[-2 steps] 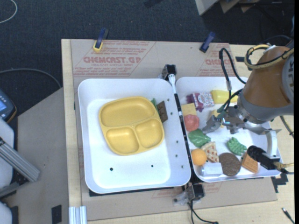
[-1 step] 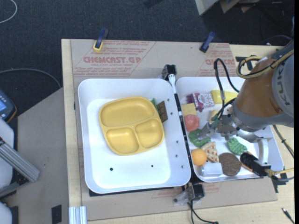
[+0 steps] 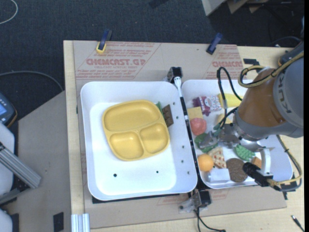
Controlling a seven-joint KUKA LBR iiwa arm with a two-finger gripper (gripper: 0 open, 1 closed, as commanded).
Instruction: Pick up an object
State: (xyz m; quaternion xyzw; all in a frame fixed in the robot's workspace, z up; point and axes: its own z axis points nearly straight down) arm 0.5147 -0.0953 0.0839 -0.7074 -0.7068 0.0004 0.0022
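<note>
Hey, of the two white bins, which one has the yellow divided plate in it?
The left bin: the yellow plate lies there, while the right bin holds small food toys.

Yellow tray (image 3: 136,129) glossy plastic; white bins (image 3: 91,129) smooth plastic; bench (image 3: 77,66) seemingly cardboard.
</note>
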